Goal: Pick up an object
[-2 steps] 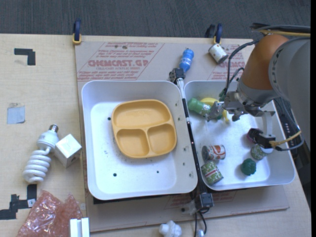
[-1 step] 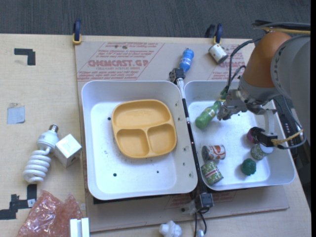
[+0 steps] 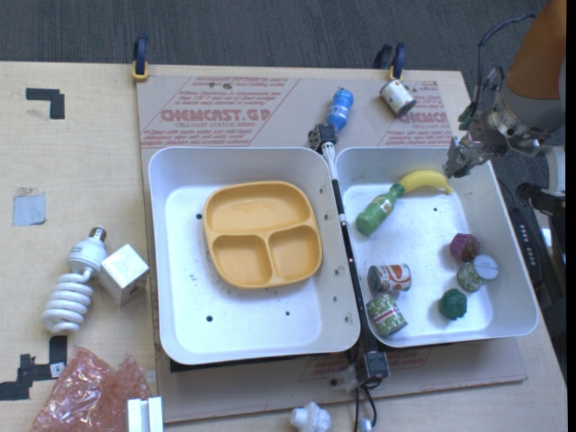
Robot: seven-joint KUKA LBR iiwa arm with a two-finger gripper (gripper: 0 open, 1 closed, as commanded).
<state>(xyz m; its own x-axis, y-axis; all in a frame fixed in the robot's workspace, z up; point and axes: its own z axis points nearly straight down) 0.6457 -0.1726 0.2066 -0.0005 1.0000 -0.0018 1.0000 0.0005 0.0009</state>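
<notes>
Gripper [image 3: 457, 162] hangs at the back rim of the right bin [image 3: 513, 318], tip just beside the right end of the banana [image 3: 425, 181]; cannot tell from this angle how its tip is set, and nothing visibly sits in it. Likely target is that banana, still lying in the bin, nothing lifted yet. Left to right: the bench's left side has a spiral bulb [image 3: 72, 286] touching a white cube [image 3: 124, 270], with a reddish mesh bag [image 3: 85, 390] below, all outside the bins, so not candidates. Left bin [image 3: 171, 331] holds only an orange divided tray [image 3: 263, 233], flat and wide, poor fit for a two-finger pinch. Right bin carries the pickable clutter: green bottle [image 3: 378, 209] tilted with its neck near the banana, two cans [image 3: 389, 278] [image 3: 386, 315] against the left wall, a green ball [image 3: 454, 304], a maroon lump [image 3: 464, 247] touching a capped item [image 3: 477, 271]. Banana hugs the back wall, so the approach probably has little clearance; risk is clipping the rim or nudging the bottle.
</notes>
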